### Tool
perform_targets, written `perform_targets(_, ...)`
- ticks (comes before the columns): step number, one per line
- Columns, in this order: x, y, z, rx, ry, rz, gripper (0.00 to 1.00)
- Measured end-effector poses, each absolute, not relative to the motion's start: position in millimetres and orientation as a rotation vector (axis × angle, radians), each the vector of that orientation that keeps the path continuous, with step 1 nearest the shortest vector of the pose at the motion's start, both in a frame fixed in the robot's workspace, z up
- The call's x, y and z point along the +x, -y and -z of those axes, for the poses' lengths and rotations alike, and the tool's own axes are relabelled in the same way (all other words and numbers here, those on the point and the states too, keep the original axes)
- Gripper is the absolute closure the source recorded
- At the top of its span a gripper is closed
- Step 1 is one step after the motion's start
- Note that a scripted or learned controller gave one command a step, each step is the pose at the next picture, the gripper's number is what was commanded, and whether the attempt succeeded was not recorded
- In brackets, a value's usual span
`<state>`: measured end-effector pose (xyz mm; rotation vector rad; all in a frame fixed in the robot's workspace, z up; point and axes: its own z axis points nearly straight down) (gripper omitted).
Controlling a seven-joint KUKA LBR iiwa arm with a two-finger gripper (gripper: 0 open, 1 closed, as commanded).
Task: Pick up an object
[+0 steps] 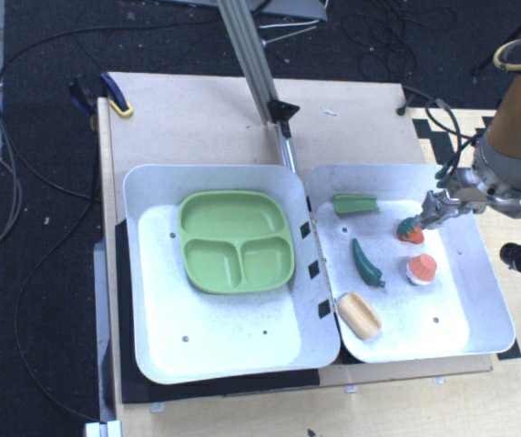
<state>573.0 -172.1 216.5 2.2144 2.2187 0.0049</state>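
My gripper [431,213] hangs over the right bin [479,330], reaching in from the right. Its tip is right against a small red toy fruit with a green top [411,233], on the fruit's upper right side. Whether the fruit is between the tips is hidden. In the same bin lie a light green vegetable [355,205] near the back, a dark green pepper [366,264] in the middle, a red and white piece [422,268] just below the red fruit, and a tan bread roll [359,316] at the front left.
The left bin [151,335] holds a green divided plate [237,241]. A slanted metal post [251,48] rises behind the bins. Cables and a black floor surround the bench. The arm's grey and orange body [515,126] stands at the right edge.
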Motion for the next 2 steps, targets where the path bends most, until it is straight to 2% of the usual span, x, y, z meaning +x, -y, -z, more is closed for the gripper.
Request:
perform_targets(1, 575.3, 121.6, -208.5, 2.215, -2.230, -0.001, 1.00)
perform_targets(2, 587.2, 62.4, -214.6, 2.212, -2.231, -0.004, 1.00)
